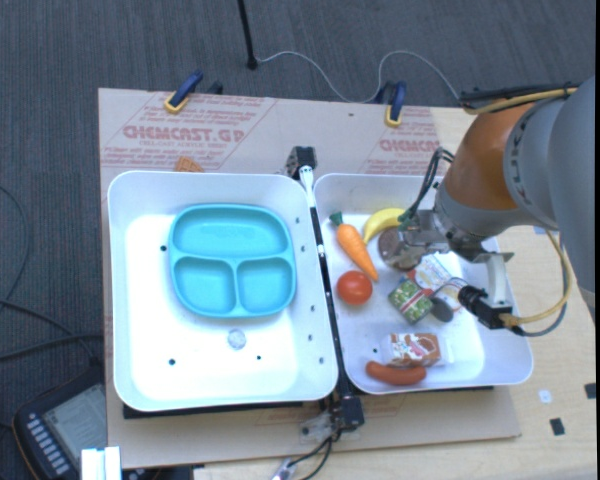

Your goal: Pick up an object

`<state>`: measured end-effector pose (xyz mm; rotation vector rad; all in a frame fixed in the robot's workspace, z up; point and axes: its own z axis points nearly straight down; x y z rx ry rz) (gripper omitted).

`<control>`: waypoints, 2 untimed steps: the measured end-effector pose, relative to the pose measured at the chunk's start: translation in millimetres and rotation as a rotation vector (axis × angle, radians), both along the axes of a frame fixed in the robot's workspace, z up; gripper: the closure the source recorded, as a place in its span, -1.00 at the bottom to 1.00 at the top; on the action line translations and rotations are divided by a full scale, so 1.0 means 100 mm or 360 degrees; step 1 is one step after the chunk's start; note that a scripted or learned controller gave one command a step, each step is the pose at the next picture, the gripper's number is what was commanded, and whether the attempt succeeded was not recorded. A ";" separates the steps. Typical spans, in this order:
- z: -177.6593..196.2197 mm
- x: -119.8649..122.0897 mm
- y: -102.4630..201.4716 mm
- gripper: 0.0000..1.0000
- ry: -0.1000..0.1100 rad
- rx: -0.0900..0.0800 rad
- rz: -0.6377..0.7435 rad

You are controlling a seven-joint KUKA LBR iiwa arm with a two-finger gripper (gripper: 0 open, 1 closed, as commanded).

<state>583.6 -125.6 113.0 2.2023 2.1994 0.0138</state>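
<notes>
The right white bin (500, 368) holds several toy foods. There is an orange carrot (357, 251), a red tomato (354, 287), a yellow banana (382, 222), a green box (410, 302), a red sausage (395, 373) and a printed packet (416, 347). My gripper (405, 247) is lowered into this bin just right of the carrot and below the banana, above a brownish round piece. The wrist hides what lies directly under it.
The left bin (140, 268) holds a blue divided plate (232, 261) and a small clear piece (237, 339). A dark bar (320, 258) runs along the seam between the bins. Two clamps (185, 90) (395, 103) grip the board's far edge. Cables hang off the arm at the right.
</notes>
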 end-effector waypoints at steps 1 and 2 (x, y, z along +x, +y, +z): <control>0.09 0.00 0.00 1.00 0.0000 -0.0001 0.0001; 0.09 0.00 0.00 -1.00 0.0001 0.0000 0.0001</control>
